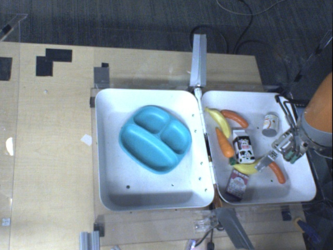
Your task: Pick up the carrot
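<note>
Though small, carrot (225,143): likely light, rigid, smooth toy; grasp across thick middle. Gripper (269,160): nearby, fingers' state cannot be told.

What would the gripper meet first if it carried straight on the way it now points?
The gripper, in the right bin, points toward the view's lower left. First in that line looks to be the yellow banana, just ahead of its tip. The carrot lies farther up and left, off that line. Height is unclear from this slant.
</note>
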